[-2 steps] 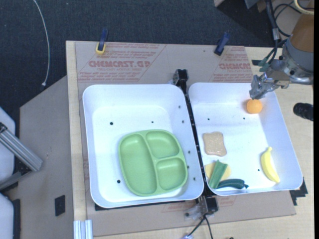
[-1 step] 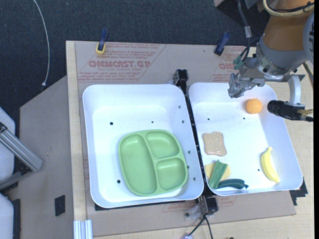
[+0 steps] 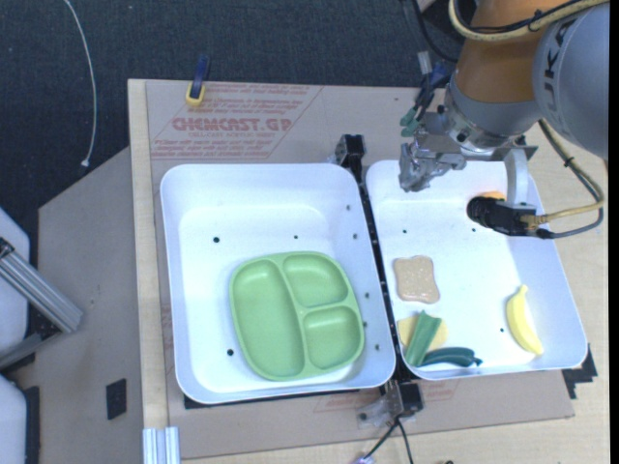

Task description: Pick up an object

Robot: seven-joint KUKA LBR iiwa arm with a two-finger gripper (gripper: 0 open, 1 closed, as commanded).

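Bread slice (image 3: 417,279) lies flat in a white bin (image 3: 455,245); your gripper (image 3: 418,177) hangs well beyond the bread slice, and you cannot tell whether it is spread or closed.

Arm (image 3: 542,46) cut off at top/right edge; orange obj (image 3: 492,197) mostly hidden.

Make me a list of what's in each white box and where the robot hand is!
Left bin: green divided plate
Right bin: tan slice, yellow banana, green-and-yellow piece, teal piece
Gripper: over the right bin's far end, near the left bin
Held: nothing I can see
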